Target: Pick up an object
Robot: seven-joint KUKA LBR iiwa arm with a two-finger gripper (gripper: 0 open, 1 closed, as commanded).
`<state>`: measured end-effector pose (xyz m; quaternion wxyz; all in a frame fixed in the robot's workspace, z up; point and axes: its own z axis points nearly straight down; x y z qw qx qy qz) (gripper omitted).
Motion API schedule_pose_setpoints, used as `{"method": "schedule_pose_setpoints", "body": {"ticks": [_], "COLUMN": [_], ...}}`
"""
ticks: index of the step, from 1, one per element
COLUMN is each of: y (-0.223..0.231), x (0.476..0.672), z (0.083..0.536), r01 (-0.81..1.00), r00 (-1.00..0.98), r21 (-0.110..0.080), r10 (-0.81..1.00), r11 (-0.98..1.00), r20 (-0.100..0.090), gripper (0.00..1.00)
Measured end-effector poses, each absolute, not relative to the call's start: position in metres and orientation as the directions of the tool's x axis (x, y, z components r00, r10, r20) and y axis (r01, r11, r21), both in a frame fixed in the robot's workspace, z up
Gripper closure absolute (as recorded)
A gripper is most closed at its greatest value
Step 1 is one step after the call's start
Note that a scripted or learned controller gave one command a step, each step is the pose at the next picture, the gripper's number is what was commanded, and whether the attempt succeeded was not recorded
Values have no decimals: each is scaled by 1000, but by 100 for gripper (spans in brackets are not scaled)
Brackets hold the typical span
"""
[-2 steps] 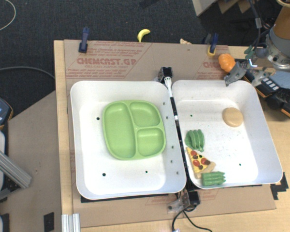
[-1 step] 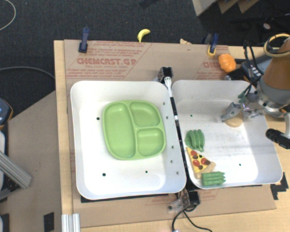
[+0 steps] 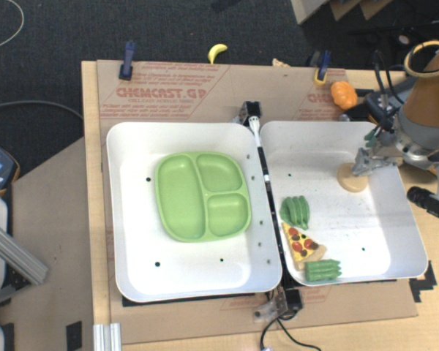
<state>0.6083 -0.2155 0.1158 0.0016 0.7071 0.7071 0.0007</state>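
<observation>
Hand over the tan disc in the right bin, no grasp visible yet.

Tan disc (image 3: 353,180) lies flat on the right bin (image 3: 395,258) floor, near its far right side. Hand (image 3: 371,159) sits just above and touching or nearly touching it; can't tell its state. From the disc, toward the divider: green bean pods (image 3: 295,210), pizza slice (image 3: 301,244), second green piece (image 3: 323,269), clustered well apart, so approach looks uncluttered. Left bin (image 3: 132,269) holds a green divided plate (image 3: 203,195).

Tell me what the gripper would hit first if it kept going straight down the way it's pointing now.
Most likely the tan round piece lying in the right bin; the gripper sits just above it, though depth is hard to judge from this slanted view.
</observation>
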Motion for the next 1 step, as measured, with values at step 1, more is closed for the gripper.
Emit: {"method": "schedule_pose_setpoints", "body": {"ticks": [1], "y": [-224], "x": [670], "z": [145], "r01": [1000], "r00": [-3], "r21": [9], "r10": [1000], "r11": [3], "r20": [-4], "gripper": [100]}}
